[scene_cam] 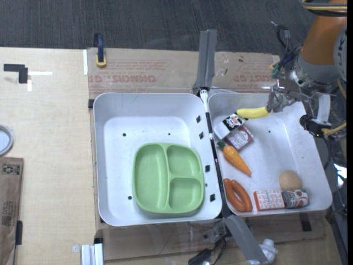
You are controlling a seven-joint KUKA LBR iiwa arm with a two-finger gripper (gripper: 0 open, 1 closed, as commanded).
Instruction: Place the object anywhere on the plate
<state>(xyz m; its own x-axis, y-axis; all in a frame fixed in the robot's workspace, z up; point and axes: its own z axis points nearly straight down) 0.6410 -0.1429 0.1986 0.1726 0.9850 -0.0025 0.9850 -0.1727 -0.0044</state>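
Two white bins sat on the surface, the green plate [168,178] in one. Well right of the plate, the hand [276,101] hovered at the banana [252,112]; whether it gripped, I could not tell. A centred, firm grasp seemed wise.

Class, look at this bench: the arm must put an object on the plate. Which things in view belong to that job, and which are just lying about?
Part of the job:
- green plate in the left bin
- banana, next to the claw

Just lying about in the right bin:
- carrot
- sausages
- round bun
- small packets
- box
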